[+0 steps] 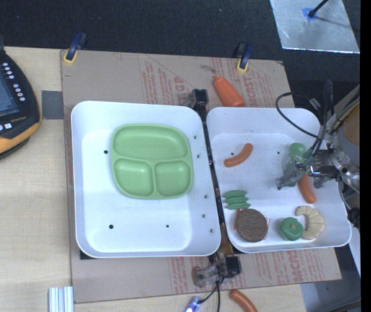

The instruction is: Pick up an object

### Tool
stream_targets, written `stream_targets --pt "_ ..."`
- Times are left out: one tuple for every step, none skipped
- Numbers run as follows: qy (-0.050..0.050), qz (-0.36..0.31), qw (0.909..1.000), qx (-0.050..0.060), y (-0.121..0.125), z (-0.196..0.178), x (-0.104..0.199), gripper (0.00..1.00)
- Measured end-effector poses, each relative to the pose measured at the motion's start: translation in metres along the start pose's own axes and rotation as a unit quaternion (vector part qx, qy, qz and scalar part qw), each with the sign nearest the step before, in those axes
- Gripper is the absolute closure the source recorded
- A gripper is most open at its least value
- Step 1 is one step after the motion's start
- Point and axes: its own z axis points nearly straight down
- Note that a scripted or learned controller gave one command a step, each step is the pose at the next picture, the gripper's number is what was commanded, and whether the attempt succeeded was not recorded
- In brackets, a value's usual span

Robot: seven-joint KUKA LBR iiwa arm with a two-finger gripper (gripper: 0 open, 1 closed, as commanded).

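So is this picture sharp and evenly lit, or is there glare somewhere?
Camera view: fairly sharp in the middle, with soft glare on the green divided plate and left bin; the gripper looks slightly blurred, and the floor above is dark.

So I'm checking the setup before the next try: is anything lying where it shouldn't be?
Yes. Two orange pieces lie outside the bins: a carrot on the cardboard behind the right bin, and another on the bench at the front edge.

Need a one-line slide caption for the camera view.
Gripper low in right bin among toy food; green divided plate in left bin.
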Motion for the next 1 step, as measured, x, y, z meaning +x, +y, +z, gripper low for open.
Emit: stream_targets --pt "-0.001 -0.001 1.0000 0.001 0.0453 0.0784 -0.0627 0.00"
